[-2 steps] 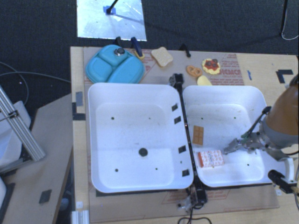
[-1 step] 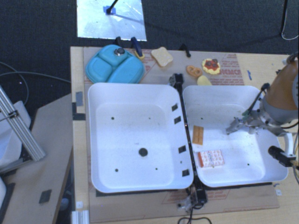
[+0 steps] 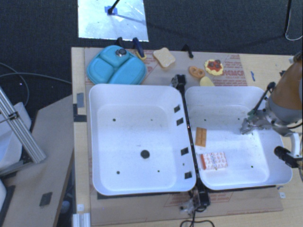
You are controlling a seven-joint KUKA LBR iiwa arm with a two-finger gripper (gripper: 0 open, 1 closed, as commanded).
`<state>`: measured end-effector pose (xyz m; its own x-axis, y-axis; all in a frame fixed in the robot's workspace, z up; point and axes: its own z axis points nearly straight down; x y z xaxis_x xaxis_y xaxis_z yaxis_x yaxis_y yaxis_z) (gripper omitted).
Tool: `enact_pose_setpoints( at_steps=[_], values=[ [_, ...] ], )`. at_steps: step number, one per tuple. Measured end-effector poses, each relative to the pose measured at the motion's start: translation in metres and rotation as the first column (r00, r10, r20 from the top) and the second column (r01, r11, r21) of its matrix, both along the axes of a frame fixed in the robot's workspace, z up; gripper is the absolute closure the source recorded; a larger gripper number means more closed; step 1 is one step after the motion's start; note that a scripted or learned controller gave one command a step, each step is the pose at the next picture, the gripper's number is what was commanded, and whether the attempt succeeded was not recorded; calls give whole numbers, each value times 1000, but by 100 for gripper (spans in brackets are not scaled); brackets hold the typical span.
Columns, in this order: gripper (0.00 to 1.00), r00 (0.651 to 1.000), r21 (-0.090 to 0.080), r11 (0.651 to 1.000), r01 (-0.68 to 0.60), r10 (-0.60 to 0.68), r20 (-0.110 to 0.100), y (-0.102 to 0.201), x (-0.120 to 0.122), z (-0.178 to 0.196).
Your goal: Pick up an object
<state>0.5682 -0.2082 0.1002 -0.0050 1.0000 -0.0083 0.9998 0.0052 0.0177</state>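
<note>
The gripper [image 3: 247, 126] hangs low over the right bin [image 3: 236, 96], whether anything is in its grip I cannot tell, while two objects lie well to its left there: one orange wafer [image 3: 201, 137] and one red-and-white packet [image 3: 214, 161] just below it.

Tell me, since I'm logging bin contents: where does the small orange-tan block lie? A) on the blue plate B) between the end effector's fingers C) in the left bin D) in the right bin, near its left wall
D: the orange-tan block lies flat on the right bin floor near its left wall, above the red-and-white packet.
</note>
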Motion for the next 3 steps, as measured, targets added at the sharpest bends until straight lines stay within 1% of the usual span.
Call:
enact_pose_setpoints(
  at_steps=[1, 2, 3],
  values=[
    [100, 1000, 11, 1000, -4, 5, -16, 81, -30, 32],
    [100, 1000, 11, 1000, 0, 1, -21, 126, -84, 27],
    [100, 1000, 12, 1000, -8, 9, -9, 208, -70, 87]
  ],
)
